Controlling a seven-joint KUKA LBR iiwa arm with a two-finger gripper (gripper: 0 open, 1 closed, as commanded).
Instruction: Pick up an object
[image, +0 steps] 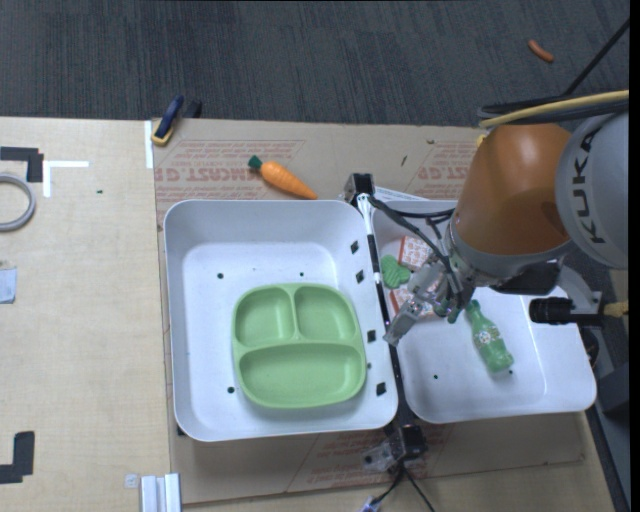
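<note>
Camera view — two bins, one green tray, one bottle; hand grip unclear.

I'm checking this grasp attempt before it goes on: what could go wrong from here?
The gripper hangs over the right bin's left side, close to the wall between the bins, so it may strike that wall. The green bottle lies to its right, so a straight descent could miss it. The arm hides part of that bin, so unseen items may interfere.
</note>
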